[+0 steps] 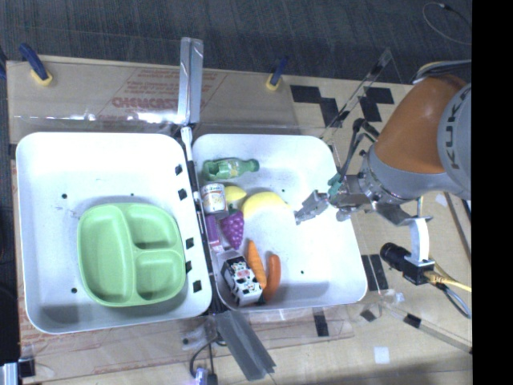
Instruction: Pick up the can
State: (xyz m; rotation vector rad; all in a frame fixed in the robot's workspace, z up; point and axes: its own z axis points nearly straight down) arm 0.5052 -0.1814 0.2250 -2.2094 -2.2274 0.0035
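Left bin [40,175] bears a green divided tray [132,251]. Right bin [325,251] bears all other items, crowded along its left wall. The gripper [309,208] hangs over that bin's bare right part; whether it is open or closed cannot be told. The can [213,197] stands at the left wall, hemmed by a lemon [263,205], green bottle [228,168] and purple grapes [232,229].

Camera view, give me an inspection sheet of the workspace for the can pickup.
Surface: left bin, right bin, side by side.
Job's things: can upright by the right bin's left wall.
Clutter: green tray in left bin; green bottle, lemon, grapes, carrot near the can.
Grippers: gripper over right bin, apart from can.
Cables: thin lead on floor.
Surroundings: blue clamp at bench's back edge; dark carpet.
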